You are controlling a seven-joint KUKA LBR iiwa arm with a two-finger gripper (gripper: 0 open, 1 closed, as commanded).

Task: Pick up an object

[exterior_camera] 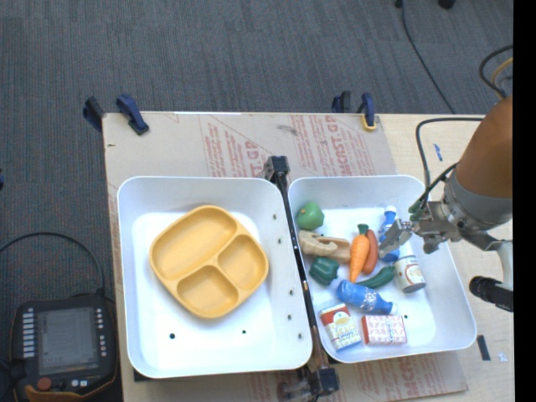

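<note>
Orange-banded, the arm reaches in over the right bin [456,308], its gripper [394,239] hovering at the cluster's right edge beside the toy carrot [358,258]; whether the claw is spread or clenched I cannot tell. No object sits in its grasp. A clean pick probably means dropping straight onto the carrot, clear of the small can [409,274] and the blue bottle [365,296]. Left bin [134,224] holds a yellow divided plate [208,260]. Cardboard [218,141] covers the bench, clamped at its far edge; grey carpet lies beyond.

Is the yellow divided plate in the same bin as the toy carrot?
No, the yellow plate lies in the left bin, while the carrot lies among the toys in the right bin.
</note>
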